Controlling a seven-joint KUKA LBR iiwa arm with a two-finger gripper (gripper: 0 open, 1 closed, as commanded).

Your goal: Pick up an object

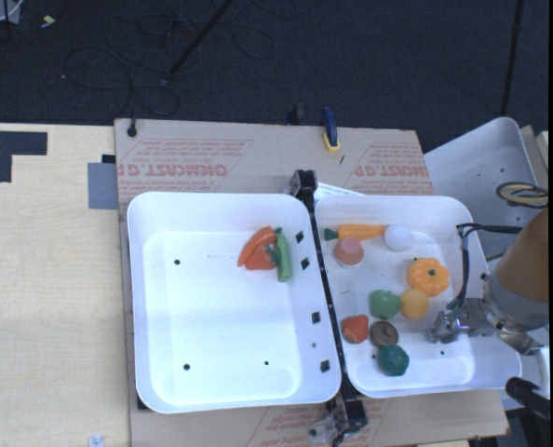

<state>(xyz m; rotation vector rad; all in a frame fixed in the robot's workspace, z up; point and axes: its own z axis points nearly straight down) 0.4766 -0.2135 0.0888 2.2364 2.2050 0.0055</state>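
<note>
The gripper point(447, 327) sits low at the right side of the right bin point(463, 372), reaching in from the arm point(528, 268); whether it is spread or closed is too small and blurred to tell, and nothing can be seen held in it.

The things to choose from lie mostly in that same bin: a yellow ball point(414, 303) and a green ball point(384, 303) side by side, an orange pumpkin point(428, 277) just above them, a brown disc point(384, 332), a teal lump point(393, 360) below it, a red piece point(355, 328) by the divider, a pink cylinder point(349, 251), a carrot point(360, 233) and a white ball point(398, 237) at the far end; a red-and-green pepper point(265, 250) lies alone in the left bin point(155, 343).

To do this well I would pick the nearest piece with room around it (the yellow ball is close but touches its green neighbour, so a finger may nudge both); the teal lump looks easier, standing slightly apart; come down straight over its middle, and close only once the fingers straddle it, since round toys tend to roll away.
</note>
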